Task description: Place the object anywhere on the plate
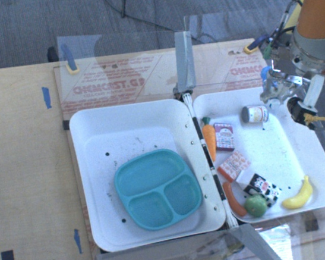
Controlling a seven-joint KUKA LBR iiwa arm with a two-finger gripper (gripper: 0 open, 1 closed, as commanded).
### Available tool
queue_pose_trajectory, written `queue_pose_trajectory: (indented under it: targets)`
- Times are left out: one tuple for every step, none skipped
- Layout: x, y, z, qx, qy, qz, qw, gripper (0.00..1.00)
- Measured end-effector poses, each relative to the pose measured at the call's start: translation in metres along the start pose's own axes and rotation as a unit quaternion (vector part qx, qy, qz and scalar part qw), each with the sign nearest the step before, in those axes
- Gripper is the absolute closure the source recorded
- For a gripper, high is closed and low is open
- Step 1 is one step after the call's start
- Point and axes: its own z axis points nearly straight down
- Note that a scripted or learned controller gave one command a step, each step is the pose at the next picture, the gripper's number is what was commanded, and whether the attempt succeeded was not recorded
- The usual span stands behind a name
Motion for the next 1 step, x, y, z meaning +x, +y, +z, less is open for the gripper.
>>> queue_pose_trajectory:
  targets:
    - [0.0252, 0.0045, -0.0491, -0.001, 0.001, 0.048, 0.9988, 1.0]
